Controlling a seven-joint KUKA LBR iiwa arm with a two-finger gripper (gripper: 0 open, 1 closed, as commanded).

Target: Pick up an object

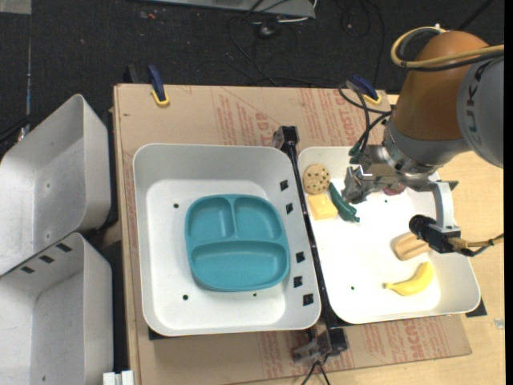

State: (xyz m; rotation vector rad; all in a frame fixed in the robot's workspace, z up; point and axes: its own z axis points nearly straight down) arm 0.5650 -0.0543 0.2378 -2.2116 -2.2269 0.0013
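The right bin holds several small items. A round speckled cookie lies at its far left, with a yellow block just in front of it. A slim green piece lies slanted beside the block. A tan chunk and a yellow banana rest nearer the front right. My gripper hangs low over the back left of this bin, right above the upper end of the green piece. Whether it touches the piece is not visible.
The left bin carries a teal divided plate. A black fitting on a cable sits just above the tan chunk. The grey arm with its orange band covers the right bin's back right corner.
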